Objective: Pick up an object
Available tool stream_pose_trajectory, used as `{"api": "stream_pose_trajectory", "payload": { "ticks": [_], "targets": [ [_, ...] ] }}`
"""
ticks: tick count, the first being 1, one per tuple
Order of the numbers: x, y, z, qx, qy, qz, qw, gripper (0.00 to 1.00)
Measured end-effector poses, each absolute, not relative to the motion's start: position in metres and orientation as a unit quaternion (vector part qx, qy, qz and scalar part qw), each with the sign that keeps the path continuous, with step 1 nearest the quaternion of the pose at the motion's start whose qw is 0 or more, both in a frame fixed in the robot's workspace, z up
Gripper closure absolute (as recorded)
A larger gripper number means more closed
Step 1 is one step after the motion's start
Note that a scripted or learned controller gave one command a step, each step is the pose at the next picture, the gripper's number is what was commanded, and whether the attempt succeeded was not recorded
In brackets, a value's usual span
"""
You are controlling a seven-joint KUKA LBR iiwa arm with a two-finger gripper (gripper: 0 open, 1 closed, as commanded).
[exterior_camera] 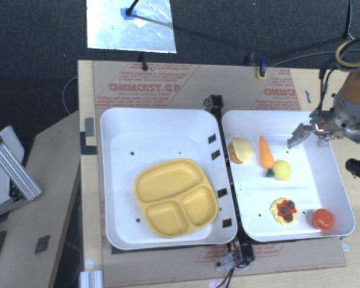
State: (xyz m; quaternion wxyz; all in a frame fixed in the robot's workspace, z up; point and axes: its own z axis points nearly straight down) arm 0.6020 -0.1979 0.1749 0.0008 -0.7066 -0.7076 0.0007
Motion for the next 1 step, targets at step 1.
{"api": "stream_pose_trajectory", "payload": {
  "ticks": [1],
  "targets": [
    [0.6032,-0.1966,0.1122,-0.707,-0.708,0.0006,0.001,0.0]
  ]
}}
